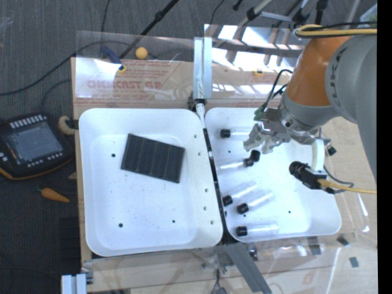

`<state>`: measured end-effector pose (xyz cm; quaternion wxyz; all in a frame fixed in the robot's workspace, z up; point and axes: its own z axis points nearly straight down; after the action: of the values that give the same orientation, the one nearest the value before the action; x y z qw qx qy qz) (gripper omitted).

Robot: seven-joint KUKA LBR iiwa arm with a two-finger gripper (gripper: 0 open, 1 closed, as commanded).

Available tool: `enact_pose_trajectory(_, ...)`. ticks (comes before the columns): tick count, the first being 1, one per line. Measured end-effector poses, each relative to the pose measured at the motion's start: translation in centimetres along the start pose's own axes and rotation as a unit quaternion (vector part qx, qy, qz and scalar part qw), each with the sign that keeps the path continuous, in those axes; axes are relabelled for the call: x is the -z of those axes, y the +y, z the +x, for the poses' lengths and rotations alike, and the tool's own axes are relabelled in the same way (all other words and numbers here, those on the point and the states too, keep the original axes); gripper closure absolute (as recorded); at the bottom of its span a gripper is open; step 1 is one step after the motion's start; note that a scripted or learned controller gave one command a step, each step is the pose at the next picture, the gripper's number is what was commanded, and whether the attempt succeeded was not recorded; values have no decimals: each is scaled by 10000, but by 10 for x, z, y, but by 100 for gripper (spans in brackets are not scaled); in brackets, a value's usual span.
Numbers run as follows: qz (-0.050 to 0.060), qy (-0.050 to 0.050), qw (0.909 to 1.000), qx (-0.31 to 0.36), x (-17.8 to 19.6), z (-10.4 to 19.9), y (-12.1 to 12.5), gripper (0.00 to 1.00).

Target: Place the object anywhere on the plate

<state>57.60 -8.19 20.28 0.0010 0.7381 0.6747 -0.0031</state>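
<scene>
A dark ribbed rectangular plate lies flat in the left bin, slightly left of its middle. Several clear tubes with black caps lie in the right bin: one near the back, one at the centre left, a pair side by side and one by the front wall. My gripper hangs over the back half of the right bin, just above and right of the centre-left tube's cap. It is open, and I see nothing between its fingers.
The raised rims of the two bins meet between plate and tubes. A black cylinder and a yellow cable hang off the wrist over the right bin. A teach pendant lies left of the bench.
</scene>
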Motion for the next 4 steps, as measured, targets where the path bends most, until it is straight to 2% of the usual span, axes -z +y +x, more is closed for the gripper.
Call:
enact_pose_trajectory(1,5,28,9946,1040,-20,89,-1,100)
enact_pose_trajectory(2,2,15,10000,61,-19,154,47,100)
enact_pose_trajectory(3,-16,18,9692,2464,34,209,39,100)
enact_pose_trajectory(4,5,24,9789,2041,12,280,-57,100)
